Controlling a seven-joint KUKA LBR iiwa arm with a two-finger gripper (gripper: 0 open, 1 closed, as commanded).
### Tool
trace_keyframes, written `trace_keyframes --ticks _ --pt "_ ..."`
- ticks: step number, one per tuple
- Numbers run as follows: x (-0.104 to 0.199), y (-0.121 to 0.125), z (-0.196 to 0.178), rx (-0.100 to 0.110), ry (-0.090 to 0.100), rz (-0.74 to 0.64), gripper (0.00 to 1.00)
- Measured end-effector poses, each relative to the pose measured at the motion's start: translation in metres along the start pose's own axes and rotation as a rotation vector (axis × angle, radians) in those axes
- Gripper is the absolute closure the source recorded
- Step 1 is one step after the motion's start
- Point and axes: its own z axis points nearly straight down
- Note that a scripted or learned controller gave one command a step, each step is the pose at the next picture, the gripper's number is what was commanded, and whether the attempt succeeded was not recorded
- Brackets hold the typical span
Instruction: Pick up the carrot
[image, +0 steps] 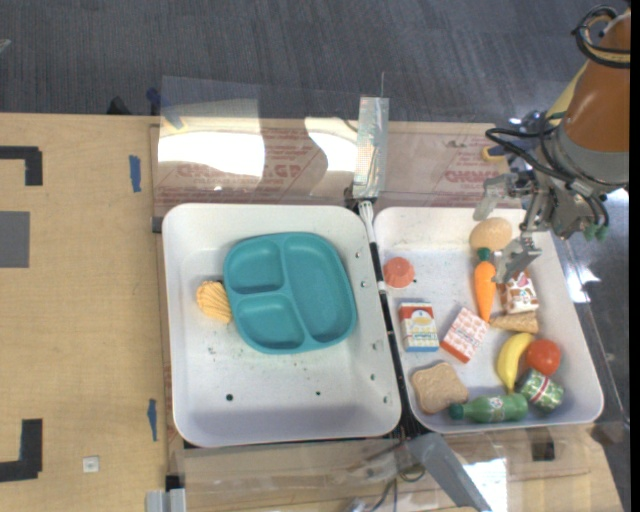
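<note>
- A workbench (70, 300) of pale board carries two shallow white bins side by side, seen from above at a slant; dark floor runs behind it, and black and blue tape marks dot the board left of the bins.
- The left bin (200, 400) holds a teal divided plate (290, 290) set near its middle, with a small yellow shell-shaped toy (213, 299) touching the plate's left edge.
- The right bin (440, 225) is the crowded one, and the carrot (484, 288) lies in its upper part, pointing lengthwise toward the near rim with its green top at the far end.
- The grey arm (600, 100) with its orange band reaches in from the right and hangs over the bin's far right corner, apparently lined up for a descent on the carrot.
- The gripper (515, 262) sits just right of the carrot's top; whether its fingers are apart or closed cannot be told, and nothing is seen held in them.
- Close neighbours may complicate the grab: a tan roll (491, 234) just beyond the carrot's top, a small carton (521, 293) just right of it, a red-and-white box (465, 334) just nearer.
- Farther from the carrot lie a banana (512, 358), a tomato (544, 355), a green bottle (492, 408) and a slice of bread (438, 385).
</note>
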Motion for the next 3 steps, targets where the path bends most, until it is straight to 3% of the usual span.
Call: trace_keyframes --ticks 1,2,3 --pt "0.037 0.002 0.161 -0.003 0.013 0.087 0.0" --pt "0.036 0.02 0.174 0.0 0.0 0.084 0.0" --pt "0.109 -0.013 0.173 0.003 -0.009 -0.424 0.0"
